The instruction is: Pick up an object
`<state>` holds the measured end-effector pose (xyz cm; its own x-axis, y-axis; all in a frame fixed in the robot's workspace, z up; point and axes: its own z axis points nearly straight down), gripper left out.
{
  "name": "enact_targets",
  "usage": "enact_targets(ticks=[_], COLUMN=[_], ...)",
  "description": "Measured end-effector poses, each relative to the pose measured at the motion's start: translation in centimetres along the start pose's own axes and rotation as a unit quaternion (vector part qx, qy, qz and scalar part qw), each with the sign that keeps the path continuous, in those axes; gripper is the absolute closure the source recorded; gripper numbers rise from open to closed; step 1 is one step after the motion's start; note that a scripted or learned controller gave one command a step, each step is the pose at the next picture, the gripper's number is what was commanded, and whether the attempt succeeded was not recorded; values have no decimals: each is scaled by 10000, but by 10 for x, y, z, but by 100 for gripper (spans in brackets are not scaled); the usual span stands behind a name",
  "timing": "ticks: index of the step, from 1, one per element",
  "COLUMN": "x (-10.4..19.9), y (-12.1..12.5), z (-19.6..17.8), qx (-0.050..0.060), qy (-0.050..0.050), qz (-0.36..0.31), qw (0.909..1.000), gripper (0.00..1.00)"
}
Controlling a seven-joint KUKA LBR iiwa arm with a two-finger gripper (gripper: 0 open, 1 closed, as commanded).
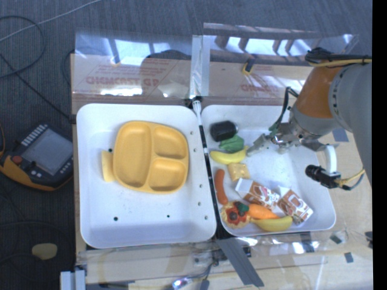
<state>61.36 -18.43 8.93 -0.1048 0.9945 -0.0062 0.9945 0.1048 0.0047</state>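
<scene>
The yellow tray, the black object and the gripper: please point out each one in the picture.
yellow tray [150, 157], camera view, on the ridge where its compartments meet.
black object [222, 129], camera view, on the middle of its top.
gripper [259, 144], camera view, by its fingertips.

Right bin [314, 219]: loose toy food, crowded toward its left wall and near edge.
Black block [222, 129] farthest back; green piece [232, 143] just below it, touching yellow banana [228, 157]. Red sausage [221, 185] lies lengthwise by the left wall. Tan cube [238, 171], two printed cartons [275, 198], orange carrot [261, 211], second banana [273, 223], pizza slice [233, 216] clustered near the front.
</scene>
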Motion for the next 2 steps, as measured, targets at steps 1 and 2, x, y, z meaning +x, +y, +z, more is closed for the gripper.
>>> enact_targets(ticks=[1, 2], x=[66, 80], y=[64, 7], z=[0, -2], qx=[-28, -35], qy=[4, 0], qz=[-509, -502], qw=[9987, 9987], gripper=[0, 0])
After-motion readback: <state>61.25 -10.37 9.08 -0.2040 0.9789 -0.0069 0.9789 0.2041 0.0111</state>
